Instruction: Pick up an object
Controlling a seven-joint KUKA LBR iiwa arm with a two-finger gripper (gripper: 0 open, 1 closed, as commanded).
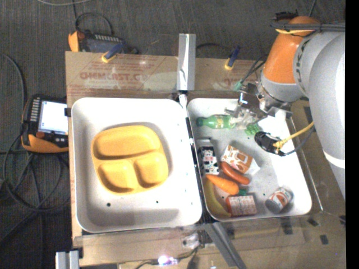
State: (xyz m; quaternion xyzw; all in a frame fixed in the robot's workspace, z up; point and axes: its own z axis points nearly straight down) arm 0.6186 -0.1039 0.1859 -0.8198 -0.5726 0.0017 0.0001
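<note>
You're at the reach-in step: the gripper (245,115) hangs over the green bottle (217,121) in the upper right bin (305,175), its claw state untellable, so next lower squarely onto it.

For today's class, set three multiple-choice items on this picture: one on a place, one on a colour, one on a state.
1. Where does the yellow divided tray lie?
A. in the left bin
B. in the right bin
C. on the floor

2. What colour is the cap of the clear bottle?
A. red
B. green
C. blue

3. How does the small can rest?
A. upright
B. on its side
C. stacked on the carrot

Answers: 1 A, the tray sits in the left bin. 2 B, the cap at the bottle's right end is green. 3 B, the can lies tipped on the right bin floor, apart from the carrot.
</note>
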